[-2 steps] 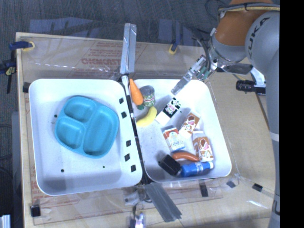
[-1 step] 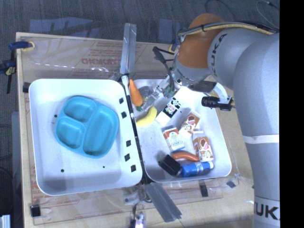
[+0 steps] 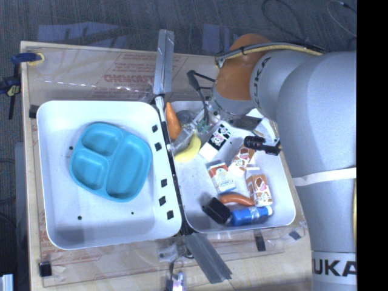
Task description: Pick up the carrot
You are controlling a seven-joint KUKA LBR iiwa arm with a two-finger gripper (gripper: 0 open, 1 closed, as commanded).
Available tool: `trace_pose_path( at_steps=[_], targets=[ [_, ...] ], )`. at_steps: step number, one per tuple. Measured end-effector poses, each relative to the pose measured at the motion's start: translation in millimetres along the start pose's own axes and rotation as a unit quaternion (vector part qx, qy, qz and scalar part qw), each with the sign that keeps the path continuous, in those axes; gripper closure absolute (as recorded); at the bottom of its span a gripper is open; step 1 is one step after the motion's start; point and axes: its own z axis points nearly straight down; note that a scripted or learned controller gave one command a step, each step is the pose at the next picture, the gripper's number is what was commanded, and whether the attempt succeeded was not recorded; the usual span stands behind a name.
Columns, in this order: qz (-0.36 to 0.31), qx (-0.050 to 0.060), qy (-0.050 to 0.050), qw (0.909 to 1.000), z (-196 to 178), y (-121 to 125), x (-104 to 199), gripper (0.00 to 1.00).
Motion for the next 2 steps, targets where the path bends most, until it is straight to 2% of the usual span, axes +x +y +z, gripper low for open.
trace_pose_path(
  at_steps=[1,2],
  targets=[
    [0.0,0.0,0.0,1.0,0,0,0,0.0],
    [-0.091,0.0,-0.006,0.9958,-11,-19,33,0.0]
  ],
)
